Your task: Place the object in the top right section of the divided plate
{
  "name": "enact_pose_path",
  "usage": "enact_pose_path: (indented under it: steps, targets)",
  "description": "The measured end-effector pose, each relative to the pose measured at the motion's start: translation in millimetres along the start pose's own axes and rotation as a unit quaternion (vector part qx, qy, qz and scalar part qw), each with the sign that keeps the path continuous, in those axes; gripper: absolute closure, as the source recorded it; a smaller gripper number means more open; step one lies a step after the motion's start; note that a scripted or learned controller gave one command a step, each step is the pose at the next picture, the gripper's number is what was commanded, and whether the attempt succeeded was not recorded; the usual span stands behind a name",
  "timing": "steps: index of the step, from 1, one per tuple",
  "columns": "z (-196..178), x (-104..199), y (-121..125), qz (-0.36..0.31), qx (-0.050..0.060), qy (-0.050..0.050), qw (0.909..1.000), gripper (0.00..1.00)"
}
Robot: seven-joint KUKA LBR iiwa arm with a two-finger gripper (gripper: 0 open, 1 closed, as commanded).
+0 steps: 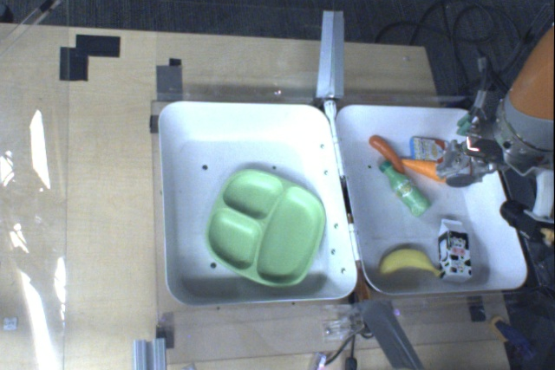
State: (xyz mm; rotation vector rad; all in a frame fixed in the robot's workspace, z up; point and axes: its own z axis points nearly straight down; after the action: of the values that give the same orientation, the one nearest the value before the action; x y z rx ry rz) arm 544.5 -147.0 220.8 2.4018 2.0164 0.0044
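A green divided plate (267, 226) lies in the left bin (182, 186), tilted, with two small sections toward ten o'clock and one large section toward four o'clock. Nothing rests in it, so the task is at its start.

The right bin (486, 212) holds the loose things: a carrot (401, 160) at its eleven o'clock, a green bottle (406, 190) lying just beside and below it, a small blue packet (425, 146) near the carrot, a banana (408, 262) at six o'clock and a little milk carton (453, 249) at five o'clock.

The gripper (458, 162) reaches in from three o'clock and sits low over the carrot's right end, probably lined up to pick it, since that tip points toward the arm. Whether its fingers are spread or closed I cannot tell; glare and clutter hide them. No object is clearly held.
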Motion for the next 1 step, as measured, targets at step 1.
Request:
enact_pose_path:
  steps: [1]
  targets:
    - [-79.6,45.6,-29.4,0.022,-0.001,0.001,0.9998,1.00]
